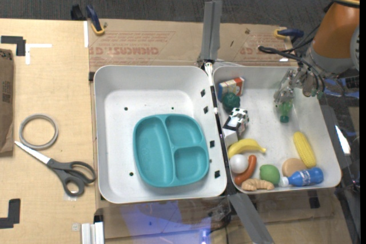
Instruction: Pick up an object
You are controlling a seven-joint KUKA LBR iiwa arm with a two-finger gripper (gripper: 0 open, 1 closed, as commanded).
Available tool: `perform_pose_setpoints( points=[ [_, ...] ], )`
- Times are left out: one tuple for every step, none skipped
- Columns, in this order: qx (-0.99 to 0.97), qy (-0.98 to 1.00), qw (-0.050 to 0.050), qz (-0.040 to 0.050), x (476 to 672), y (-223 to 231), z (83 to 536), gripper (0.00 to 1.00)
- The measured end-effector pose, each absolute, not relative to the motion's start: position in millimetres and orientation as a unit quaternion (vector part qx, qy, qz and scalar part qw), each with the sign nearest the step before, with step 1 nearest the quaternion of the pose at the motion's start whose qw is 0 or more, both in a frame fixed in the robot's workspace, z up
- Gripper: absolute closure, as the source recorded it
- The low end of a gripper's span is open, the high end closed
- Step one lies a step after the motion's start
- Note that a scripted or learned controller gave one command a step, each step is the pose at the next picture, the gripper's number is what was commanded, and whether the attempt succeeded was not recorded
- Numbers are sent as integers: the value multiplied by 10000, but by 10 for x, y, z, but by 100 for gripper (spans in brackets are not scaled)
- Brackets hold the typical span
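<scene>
My gripper (285, 99) hangs over the upper right part of the right bin (329, 123), under the orange-banded wrist. A small green oblong object (284, 113) sits at its tips, and the fingers look shut on its top end. Lower in the same bin lie a corn cob (304, 148), a banana (246, 148), a green ball (269, 173), a blue and white bottle (304, 178) and several other small toys. A dark green round thing (231, 102) and a small red and white box (231, 86) sit at the bin's upper left.
The left bin (114, 117) holds a teal divided plate (170, 149). On the bench to the left lie scissors (60, 170) and a tape ring (38, 130). A grey divider (212, 37) stands between the bins at the back.
</scene>
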State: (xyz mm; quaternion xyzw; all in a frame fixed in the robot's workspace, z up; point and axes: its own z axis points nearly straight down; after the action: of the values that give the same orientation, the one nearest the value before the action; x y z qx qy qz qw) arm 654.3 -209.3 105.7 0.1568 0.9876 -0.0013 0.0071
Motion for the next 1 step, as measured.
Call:
perform_pose_setpoints(
  points=[
    [1568, 9876, 70, -12, 6543, -2090, 1056, 0]
  ],
)
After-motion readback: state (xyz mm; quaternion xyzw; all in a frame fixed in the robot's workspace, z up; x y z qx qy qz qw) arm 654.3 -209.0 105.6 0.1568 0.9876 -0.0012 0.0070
